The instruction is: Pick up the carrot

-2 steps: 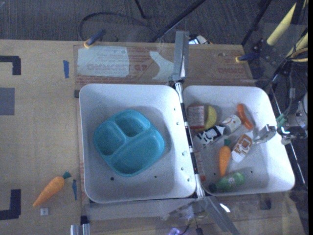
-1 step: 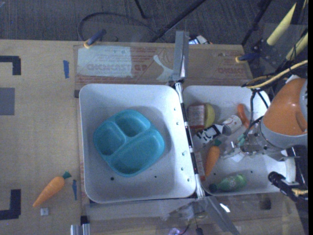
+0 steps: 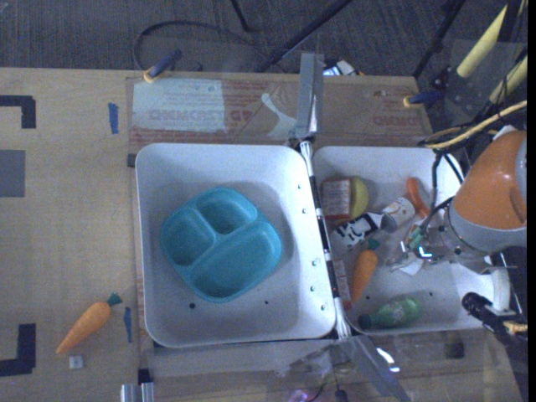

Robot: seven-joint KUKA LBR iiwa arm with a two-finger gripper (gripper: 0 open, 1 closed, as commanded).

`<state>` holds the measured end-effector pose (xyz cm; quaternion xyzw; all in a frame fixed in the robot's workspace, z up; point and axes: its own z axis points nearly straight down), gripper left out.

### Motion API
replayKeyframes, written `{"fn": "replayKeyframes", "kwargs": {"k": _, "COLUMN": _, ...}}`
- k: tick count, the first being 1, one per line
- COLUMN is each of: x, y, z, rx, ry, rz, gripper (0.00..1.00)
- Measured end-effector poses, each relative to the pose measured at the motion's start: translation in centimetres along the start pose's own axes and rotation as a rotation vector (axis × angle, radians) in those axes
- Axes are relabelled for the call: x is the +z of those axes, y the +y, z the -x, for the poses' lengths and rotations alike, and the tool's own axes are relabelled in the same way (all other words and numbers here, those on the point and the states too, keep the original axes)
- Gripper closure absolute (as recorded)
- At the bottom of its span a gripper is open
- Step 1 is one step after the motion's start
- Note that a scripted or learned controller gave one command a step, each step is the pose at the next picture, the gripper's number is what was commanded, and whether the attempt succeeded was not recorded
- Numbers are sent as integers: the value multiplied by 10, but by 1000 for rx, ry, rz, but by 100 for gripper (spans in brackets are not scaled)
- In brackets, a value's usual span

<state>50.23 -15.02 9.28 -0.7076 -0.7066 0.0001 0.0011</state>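
my gripper low in the right bin

my gripper (image 3: 416,249) hung over the right shallow white bin (image 3: 435,308); i could not tell how it was set. the orange carrot with a green top (image 3: 363,272) lay just to its left, near the divider. a green bottle (image 3: 394,311) rested below. a teal divided plate (image 3: 221,242) sat in the left white bin (image 3: 159,174). another orange carrot (image 3: 85,323) lay on the wooden bench (image 3: 67,224).

The grey arm reaches in from the right, its orange band (image 3: 494,187) bulging large near the edge, wrist bent downward and pointing left. Below it the gripper (image 3: 416,249) hangs low with a small light glowing at its tip (the fingers themselves are too blurred and tangled to read). A yellow cable (image 3: 477,124) loops over the arm's top
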Motion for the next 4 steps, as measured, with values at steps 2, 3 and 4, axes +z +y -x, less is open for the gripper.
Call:
{"fn": "replayKeyframes", "kwargs": {"k": 2, "x": -116, "y": -1, "z": -89, "rx": 257, "ry": -1, "rz": -9, "gripper": 100}}
{"fn": "replayKeyframes", "kwargs": {"k": 3, "x": -146, "y": -24, "z": -117, "rx": 116, "ry": -2, "rz": -9, "gripper": 100}}
{"fn": "replayKeyframes", "kwargs": {"k": 4, "x": -122, "y": -25, "z": -153, "rx": 87, "ry": -2, "rz": -9, "gripper": 100}}
